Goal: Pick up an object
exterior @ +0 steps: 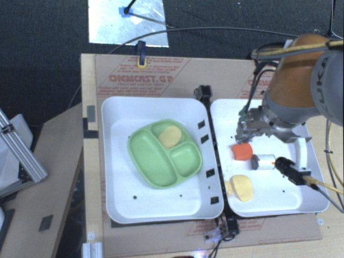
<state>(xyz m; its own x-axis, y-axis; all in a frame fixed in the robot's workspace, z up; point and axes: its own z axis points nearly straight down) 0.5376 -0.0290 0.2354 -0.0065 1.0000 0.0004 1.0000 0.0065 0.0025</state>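
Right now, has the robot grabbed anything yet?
Not yet, it seems. The gripper hangs low over the right bin, just above the orange block, which lies on the bin floor. The yellow piece also lies untouched. Grasping and lifting remain.

A brown cardboard sheet with red lettering [145,77] covers the bench. Dark carpet floor [43,31] lies beyond; a shiny foil square [113,15] sits at eleven o'clock.

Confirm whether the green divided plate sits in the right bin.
No, the green divided plate sits in the left bin, with a yellow piece in one compartment.
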